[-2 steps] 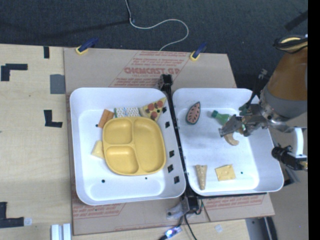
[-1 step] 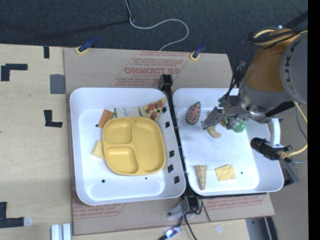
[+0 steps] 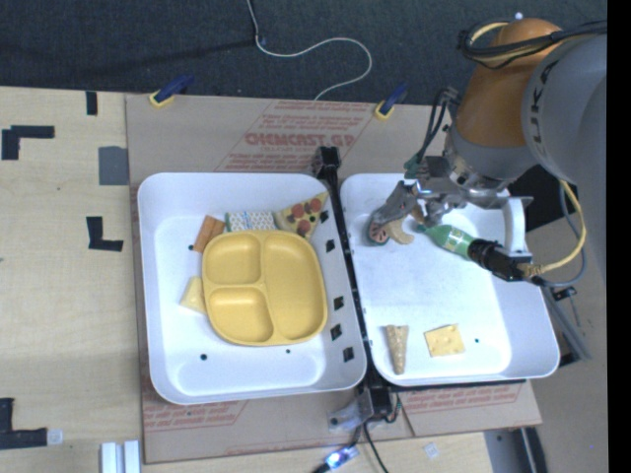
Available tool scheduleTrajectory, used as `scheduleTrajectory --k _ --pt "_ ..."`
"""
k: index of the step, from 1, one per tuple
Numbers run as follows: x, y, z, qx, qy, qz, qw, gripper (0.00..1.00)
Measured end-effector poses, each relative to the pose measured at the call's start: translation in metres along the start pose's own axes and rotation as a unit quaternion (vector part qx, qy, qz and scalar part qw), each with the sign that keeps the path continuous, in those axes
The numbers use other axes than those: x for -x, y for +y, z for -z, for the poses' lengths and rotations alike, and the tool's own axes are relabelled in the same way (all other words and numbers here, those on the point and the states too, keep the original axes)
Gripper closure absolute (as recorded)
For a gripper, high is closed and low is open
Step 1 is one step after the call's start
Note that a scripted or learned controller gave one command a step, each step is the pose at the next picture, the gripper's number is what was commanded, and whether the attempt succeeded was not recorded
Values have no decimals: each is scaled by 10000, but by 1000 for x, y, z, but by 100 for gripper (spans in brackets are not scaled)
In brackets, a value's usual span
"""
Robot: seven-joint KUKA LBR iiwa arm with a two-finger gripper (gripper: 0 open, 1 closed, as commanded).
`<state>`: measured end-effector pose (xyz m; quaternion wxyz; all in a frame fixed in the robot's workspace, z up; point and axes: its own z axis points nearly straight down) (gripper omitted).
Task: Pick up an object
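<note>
gripper (image 3: 402, 208) low in right bin (image 3: 513, 358), beside green bottle (image 3: 450, 237); finger state unclear

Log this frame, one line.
gripper low over right bin | beside round toy | grasp unconfirmed | cheese untouched

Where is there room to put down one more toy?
Best spot: the bare middle of the right bin, between the end effector with the green bottle above and the cheese slice and wedge below. The left bin is crowded: the yellow tray leaves only a strip along its near edge.
</note>
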<state>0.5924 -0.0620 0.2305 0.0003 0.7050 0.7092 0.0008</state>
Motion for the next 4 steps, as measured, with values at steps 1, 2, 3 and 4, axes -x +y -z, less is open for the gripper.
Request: scheduleTrajectory --k 1,2,3,4 --pt "-26 7 -8 -17 -8 -18 10000 100" --pt "-11 20 -4 -11 -7 -26 10000 100" --pt "-19 5 1 -21 -9 -27 10000 100" --pt "-10 20 -7 -14 -15 -29 10000 100"
